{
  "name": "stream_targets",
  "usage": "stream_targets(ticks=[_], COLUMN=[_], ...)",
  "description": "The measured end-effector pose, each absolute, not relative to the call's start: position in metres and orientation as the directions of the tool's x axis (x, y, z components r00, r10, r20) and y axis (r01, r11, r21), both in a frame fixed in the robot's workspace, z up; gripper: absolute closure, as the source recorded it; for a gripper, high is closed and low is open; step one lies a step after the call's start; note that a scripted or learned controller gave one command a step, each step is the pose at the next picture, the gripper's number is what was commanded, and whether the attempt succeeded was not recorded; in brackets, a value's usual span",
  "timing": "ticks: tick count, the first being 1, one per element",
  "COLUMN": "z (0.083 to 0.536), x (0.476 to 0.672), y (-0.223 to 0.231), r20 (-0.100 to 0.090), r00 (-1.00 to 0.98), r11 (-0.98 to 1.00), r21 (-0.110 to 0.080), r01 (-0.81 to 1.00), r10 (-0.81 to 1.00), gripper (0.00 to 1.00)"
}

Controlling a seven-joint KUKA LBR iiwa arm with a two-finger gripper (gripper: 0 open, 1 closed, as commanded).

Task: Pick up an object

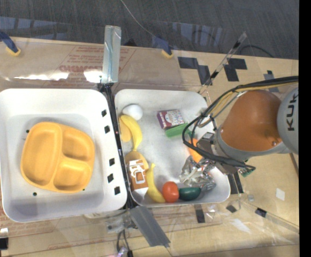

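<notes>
The gripper (197, 171), its fingers' state not discernible, is seen lowered into the right bin (160, 98) just above the dark green object (189, 193), so a descent and secure closing are judged to be needed next.

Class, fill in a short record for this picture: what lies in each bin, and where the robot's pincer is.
left bin: yellow divided tray
right bin: white egg, bananas, purple carton, tomato, dark green vegetable
pincer: low in right bin, near its front right corner
pincer state: cannot tell
</notes>
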State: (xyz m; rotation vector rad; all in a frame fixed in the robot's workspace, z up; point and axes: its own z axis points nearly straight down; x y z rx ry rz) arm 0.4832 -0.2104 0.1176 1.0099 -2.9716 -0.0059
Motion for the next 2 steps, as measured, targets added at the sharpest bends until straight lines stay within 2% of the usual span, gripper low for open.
stream_targets(ticks=[1,2], z=[0.1763,0.1756], x=[0.5045,0.5040], y=[-0.2085,-0.2085], r20=[-0.003,-0.002], r00=[-0.681,-0.682], r11=[0.681,0.682], r21=[-0.003,-0.002], r01=[-0.732,-0.732], r10=[-0.732,-0.732], gripper=[1.00,0.00])
